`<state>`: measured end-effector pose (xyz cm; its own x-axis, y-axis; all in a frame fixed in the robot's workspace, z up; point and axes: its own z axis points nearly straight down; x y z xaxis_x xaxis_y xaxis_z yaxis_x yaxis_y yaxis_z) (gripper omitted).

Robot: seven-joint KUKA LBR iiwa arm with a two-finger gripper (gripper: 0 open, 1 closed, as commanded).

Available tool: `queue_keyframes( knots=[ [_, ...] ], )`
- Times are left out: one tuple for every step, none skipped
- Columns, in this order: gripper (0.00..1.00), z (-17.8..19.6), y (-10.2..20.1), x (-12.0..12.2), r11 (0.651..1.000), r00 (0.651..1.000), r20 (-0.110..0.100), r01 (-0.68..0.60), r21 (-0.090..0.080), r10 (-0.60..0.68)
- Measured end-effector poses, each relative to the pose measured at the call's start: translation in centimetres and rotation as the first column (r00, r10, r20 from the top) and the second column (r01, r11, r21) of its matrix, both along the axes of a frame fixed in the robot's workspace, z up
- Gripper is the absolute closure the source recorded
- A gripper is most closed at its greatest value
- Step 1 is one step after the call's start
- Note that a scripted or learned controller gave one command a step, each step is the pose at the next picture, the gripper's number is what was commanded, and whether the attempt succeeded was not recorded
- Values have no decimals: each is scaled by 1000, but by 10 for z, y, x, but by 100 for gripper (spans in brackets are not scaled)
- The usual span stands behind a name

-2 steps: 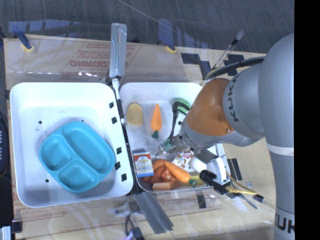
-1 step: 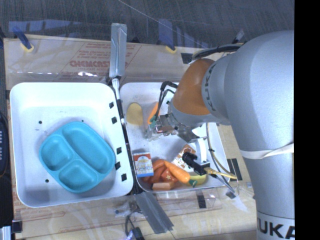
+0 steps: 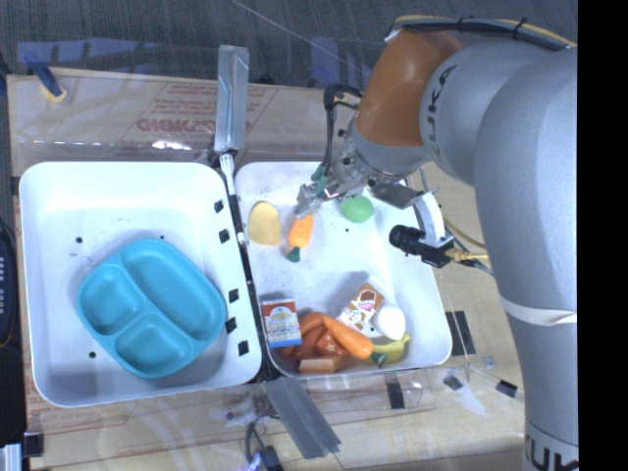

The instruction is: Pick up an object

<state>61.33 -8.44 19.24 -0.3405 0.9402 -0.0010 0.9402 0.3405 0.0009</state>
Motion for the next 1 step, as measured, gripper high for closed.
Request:
queue_keyframes(
  knots=[
    [0,-1,0,-1,1000,1000,-3,0,1,0]
  ],
)
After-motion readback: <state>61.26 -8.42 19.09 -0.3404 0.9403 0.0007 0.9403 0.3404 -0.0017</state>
